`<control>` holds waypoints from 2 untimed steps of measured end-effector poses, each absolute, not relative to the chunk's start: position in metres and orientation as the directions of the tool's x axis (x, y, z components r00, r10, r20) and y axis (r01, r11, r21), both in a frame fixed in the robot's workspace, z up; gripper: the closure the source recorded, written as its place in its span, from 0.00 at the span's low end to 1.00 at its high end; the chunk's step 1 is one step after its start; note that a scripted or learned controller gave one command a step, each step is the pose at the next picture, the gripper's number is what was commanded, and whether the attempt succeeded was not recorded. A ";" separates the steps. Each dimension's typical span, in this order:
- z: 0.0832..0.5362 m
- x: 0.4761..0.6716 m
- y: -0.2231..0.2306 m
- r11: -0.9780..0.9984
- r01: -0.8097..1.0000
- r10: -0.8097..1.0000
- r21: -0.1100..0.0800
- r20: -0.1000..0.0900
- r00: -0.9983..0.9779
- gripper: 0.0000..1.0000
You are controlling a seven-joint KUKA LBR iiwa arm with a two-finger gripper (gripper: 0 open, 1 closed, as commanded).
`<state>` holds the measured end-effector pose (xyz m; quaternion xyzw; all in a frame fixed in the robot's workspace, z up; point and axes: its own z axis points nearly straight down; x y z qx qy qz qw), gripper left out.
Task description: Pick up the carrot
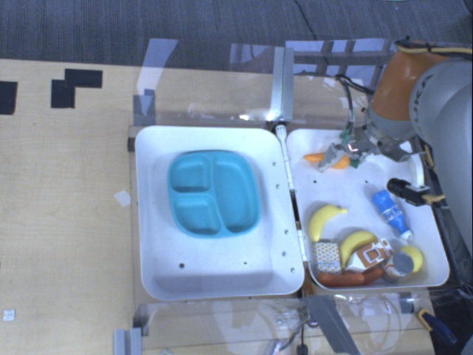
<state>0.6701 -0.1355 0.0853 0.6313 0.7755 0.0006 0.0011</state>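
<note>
The carrot (316, 157) is a small orange piece lying at the far left of the right bin (436, 276), close to the divider between the bins. My gripper (340, 154) has come down from the right and sits right over the carrot's right half. Orange shows on both sides of the gripper, to its left and just below it. The carrot still looks to be at the level of the bin floor. The arm's orange band (399, 80) hangs over the bin's far right corner.
The left bin (155, 272) holds a blue divided plate (214, 193). Nearer in the right bin are two bananas (325, 219) (356, 241), a blue bottle (389, 211), a red sausage (347, 278), a cracker square (327, 255), a small carton (373, 254) and a grey can (403, 263).
</note>
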 end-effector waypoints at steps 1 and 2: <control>0.094 0.670 -0.135 0.207 0.978 0.978 -0.003 -0.001 -0.207 1.00; 0.210 0.663 -0.057 -0.033 0.999 0.999 0.006 0.000 0.033 1.00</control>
